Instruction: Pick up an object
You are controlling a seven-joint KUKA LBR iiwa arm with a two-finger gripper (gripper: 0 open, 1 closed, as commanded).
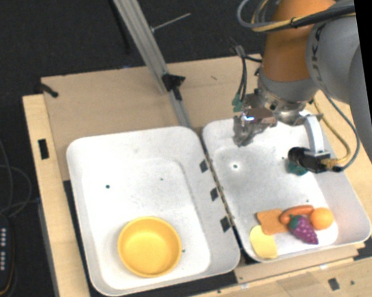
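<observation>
Toy food bunched in near right corner of right bin (263,178): grapes (302,230), orange (322,218) touching grapes, carrot (297,212) just behind, pale yellow piece (262,243) at left end of cluster. All lying on bin floor. Gripper (244,131) over far left part of same bin, well apart from cluster; open or closed: cannot tell, blurred. Left bin (140,168) holds yellow bowl (149,246) in near part. Both bins on tan surface (109,100).
</observation>
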